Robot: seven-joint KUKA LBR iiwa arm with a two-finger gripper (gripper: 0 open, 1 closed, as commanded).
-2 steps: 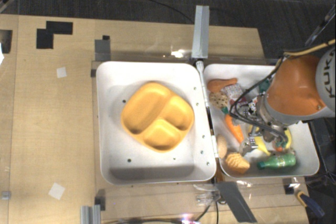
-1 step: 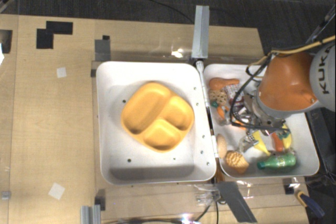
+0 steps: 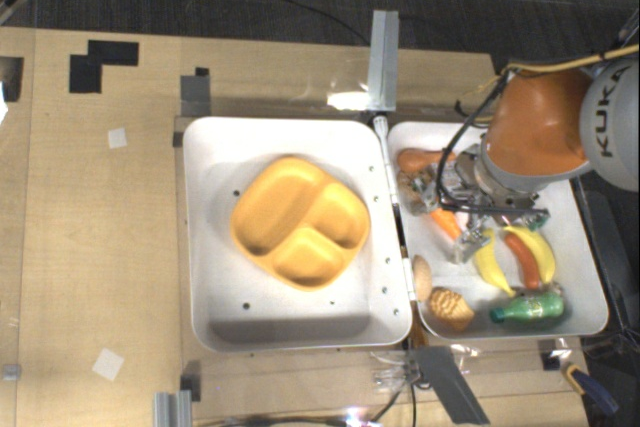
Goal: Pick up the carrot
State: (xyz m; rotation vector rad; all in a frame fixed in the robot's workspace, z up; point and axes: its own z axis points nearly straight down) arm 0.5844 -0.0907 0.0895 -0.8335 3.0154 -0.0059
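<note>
The carrot (image 3: 446, 224) is a small orange piece lying in the right bin (image 3: 590, 265), left of its middle. My gripper (image 3: 468, 235) hangs down into that bin under the orange wrist band (image 3: 535, 123), and its tip is just right of the carrot. Wrist hardware and cables cover the carrot's upper end. I cannot make out whether the tip touches the carrot.
Around the carrot lie a yellow banana (image 3: 492, 265), a red sausage (image 3: 526, 262), a green vegetable (image 3: 527, 309), a bread roll (image 3: 449, 307), a pale egg-like piece (image 3: 422, 275) and a brown item (image 3: 415, 159). The left bin (image 3: 210, 215) holds a yellow divided plate (image 3: 299, 220).
</note>
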